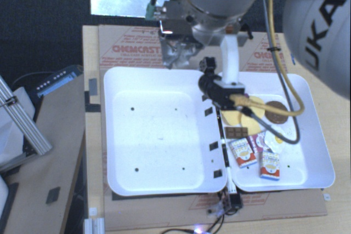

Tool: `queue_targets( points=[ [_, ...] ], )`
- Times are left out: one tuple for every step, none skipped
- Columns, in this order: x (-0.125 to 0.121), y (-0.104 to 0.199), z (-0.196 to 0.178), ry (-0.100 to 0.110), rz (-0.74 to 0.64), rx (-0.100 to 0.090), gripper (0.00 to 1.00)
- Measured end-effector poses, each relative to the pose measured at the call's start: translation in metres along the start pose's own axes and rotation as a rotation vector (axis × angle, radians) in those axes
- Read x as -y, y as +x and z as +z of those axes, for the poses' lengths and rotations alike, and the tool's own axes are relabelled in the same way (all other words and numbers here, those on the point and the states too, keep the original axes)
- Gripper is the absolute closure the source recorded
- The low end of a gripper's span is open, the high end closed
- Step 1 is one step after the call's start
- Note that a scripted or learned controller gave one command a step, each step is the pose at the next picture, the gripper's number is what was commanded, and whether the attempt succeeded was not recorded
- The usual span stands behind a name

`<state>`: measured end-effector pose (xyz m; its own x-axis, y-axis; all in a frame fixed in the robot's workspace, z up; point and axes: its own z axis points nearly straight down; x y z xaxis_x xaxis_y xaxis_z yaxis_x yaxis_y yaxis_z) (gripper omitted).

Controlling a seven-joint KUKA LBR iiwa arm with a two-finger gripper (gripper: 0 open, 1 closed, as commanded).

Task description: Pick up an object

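Gripper [178, 55]: above left bin's [153, 134] far rim, openness cannot be told
Right bin [313, 137]: brown disc [276, 112], chocolate bar [237, 132], 2 red-white cartons [243, 152] [270, 165] lying close together

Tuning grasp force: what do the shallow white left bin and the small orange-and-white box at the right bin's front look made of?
Shallow white left bin: likely moulded plastic, smooth, semi-matte; rounded corners, soft sheen. Small orange-and-white box: probably printed cardboard; flat faces, sharp edges.

You have wide room over the left bin [118, 118]. In the right bin [317, 137], small boxes [243, 152] and a brown disc [276, 112] crowd close together.
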<state>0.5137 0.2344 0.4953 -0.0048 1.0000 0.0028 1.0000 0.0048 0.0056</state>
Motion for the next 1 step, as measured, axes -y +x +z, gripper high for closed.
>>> queue_targets(
  points=[
    [-0.0454, -0.0006, -0.0421, -0.002, 0.005, 0.0, 1.0]
  ],
)
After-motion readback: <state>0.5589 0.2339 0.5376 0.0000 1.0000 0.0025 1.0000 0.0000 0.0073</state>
